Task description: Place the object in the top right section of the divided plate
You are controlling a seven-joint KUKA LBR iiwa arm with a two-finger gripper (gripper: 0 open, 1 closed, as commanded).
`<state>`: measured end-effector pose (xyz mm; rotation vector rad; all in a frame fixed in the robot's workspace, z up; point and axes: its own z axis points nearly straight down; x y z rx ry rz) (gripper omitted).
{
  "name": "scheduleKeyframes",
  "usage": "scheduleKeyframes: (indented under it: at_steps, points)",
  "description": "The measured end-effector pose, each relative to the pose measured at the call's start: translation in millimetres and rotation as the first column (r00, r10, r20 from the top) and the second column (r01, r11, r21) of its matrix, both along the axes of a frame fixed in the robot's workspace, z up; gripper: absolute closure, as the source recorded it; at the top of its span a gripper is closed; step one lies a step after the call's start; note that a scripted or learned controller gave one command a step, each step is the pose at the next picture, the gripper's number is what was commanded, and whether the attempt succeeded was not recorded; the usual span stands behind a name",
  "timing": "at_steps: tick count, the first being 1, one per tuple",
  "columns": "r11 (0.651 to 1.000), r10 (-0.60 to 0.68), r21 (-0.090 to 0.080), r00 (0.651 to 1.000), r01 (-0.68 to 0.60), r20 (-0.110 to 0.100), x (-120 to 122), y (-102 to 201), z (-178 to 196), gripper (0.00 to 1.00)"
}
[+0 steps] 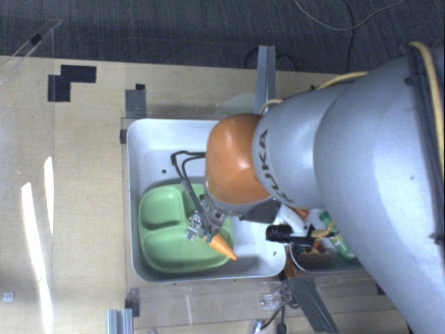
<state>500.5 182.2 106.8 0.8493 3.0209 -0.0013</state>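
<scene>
- A grey arm with an orange band point(236, 160) fills the right and centre of the frame, reaching down into the left white bin point(149, 141).
- Its gripper point(199, 229) hangs over the right edge of a green divided plate point(170, 232) at lower centre.
- An orange carrot-shaped object point(222, 245) sits clamped at the fingertips, pointing toward the lower right, over the plate's right rim.

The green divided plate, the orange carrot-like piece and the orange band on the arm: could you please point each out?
green divided plate point(161, 209): camera view, upper left compartment.
orange carrot-like piece point(222, 245): camera view, its middle.
orange band point(233, 160): camera view, centre of its rounded surface.
</scene>
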Motion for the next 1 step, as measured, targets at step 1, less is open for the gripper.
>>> scheduleKeyframes:
  at_steps: [1]
  points:
    - [0.960, 0.279, 0.002, 0.960, -0.279, 0.006, 68.9, -79.0, 85.9, 1.00]
